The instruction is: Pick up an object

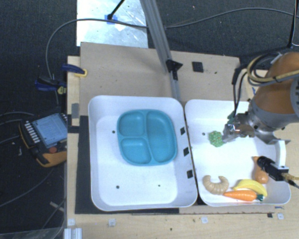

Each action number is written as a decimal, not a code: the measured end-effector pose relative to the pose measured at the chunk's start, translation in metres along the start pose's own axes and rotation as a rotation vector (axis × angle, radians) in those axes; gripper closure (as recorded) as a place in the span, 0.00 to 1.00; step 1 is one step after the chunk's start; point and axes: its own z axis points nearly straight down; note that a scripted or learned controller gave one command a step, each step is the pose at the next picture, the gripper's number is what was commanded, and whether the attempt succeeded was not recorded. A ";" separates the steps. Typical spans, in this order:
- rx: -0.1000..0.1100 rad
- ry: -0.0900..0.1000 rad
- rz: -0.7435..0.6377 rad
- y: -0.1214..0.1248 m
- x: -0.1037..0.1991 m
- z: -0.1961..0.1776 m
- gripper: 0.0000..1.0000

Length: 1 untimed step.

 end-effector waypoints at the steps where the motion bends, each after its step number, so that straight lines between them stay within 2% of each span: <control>1: 0.001 0.000 0.000 0.001 0.000 -0.025 1.00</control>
